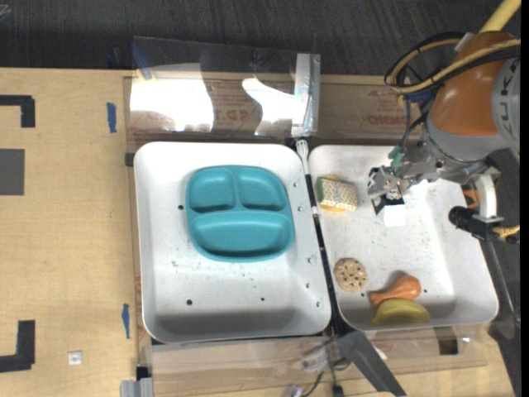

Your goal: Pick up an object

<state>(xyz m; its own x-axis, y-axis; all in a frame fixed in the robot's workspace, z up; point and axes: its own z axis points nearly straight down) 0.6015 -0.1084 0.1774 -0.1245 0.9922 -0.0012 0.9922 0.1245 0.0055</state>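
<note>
Your options sit in the right bin (475,300): patterned block (338,193) upper left, cookie (350,275) lower left, orange gourd (395,289) on a yellow piece (402,310) at the front. Gripper (387,184) hangs right of the block; can't tell its jaw state. Left bin (157,246) has a teal tray (240,212).

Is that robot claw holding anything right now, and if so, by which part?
Nothing appears held. The gripper hovers over the right bin, with no object visible between its fingers. The patterned block, cookie and orange toy lie apart from it.
</note>
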